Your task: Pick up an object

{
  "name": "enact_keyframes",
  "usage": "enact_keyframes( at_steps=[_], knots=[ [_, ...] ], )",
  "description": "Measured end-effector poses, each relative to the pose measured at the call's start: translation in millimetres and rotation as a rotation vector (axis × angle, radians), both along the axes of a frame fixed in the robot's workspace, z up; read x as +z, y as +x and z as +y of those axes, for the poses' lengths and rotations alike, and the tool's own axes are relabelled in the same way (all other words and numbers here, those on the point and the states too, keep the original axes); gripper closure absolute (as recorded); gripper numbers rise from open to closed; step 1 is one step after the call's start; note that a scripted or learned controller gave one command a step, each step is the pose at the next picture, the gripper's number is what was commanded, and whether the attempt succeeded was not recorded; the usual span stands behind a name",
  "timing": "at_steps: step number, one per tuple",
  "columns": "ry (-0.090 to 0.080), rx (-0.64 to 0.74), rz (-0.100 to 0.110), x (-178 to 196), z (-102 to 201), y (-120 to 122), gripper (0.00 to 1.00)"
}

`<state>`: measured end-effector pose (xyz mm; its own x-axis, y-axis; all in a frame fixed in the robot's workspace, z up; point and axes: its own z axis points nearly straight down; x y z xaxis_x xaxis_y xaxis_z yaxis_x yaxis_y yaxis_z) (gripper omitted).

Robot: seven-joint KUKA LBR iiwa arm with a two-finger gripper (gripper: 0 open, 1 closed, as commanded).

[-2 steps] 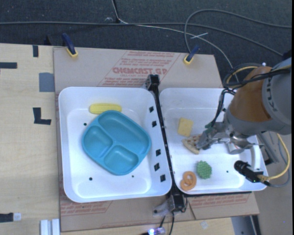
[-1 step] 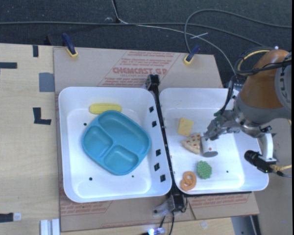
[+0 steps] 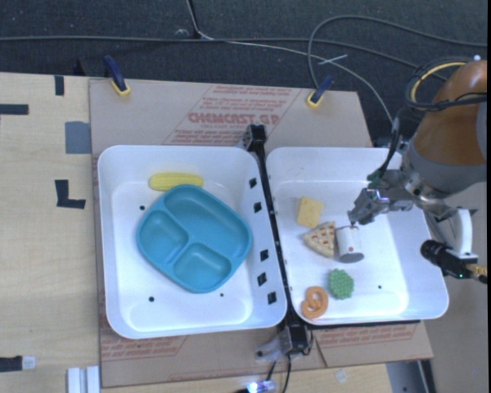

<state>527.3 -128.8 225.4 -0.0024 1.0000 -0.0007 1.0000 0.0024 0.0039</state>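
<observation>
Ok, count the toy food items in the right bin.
5: cheese block, pizza slice, white-grey can, green broccoli-like piece, pretzel. The tool may hide others.

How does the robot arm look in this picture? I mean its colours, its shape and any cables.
The arm is bulky and rounded: grey, with an orange band above the wrist. A thin yellow-and-black cable loops beside the band. The gripper is small, dark and metallic.
</observation>
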Motion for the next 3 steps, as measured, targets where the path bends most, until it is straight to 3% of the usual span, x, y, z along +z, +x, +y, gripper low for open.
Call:
enact_keyframes(
  at_steps=[1,3],
  knots=[
    [-0.001,0.000,-0.002,63,3,0,1.00],
    [0.001,0.003,0.007,36,114,10,1.00]
  ],
)
